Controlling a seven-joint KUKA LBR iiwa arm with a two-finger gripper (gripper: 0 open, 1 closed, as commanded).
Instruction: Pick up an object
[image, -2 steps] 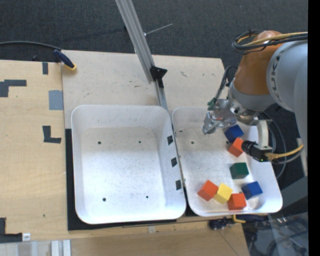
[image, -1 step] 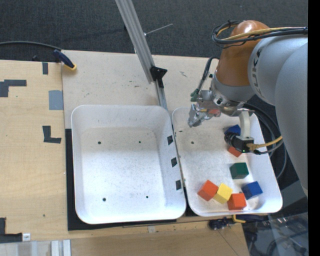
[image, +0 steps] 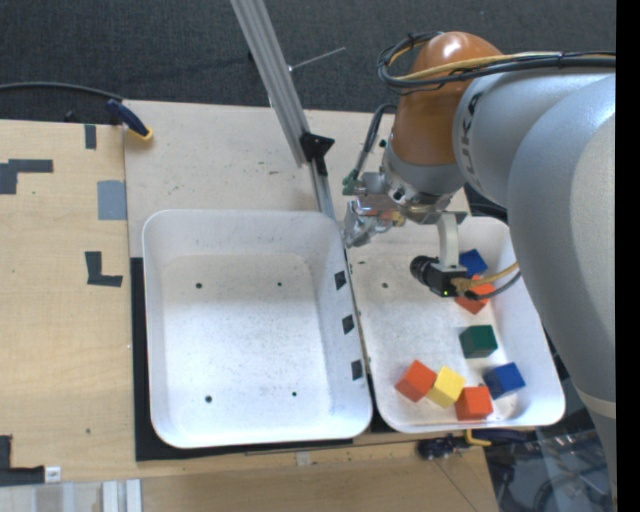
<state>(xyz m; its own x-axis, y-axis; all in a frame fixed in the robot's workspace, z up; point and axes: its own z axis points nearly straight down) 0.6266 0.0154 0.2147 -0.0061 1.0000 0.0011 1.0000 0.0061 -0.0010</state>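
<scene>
Hand (image: 358, 228) over the dividing rim (image: 345, 295), coloured blocks (image: 447, 386) in the right bin (image: 400, 325).

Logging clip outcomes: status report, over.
Pincer at right bin far-left corner, by its wall. Orange block, yellow block at near end, untouched. Bare floor between.

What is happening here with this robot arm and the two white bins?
The arm reaches in from the right; its gripper hangs over the far corner of the right bin, beside the left bin. A green block, a yellow block and other blocks lie in the right bin, apart from the gripper. Nothing looks picked up yet.
</scene>
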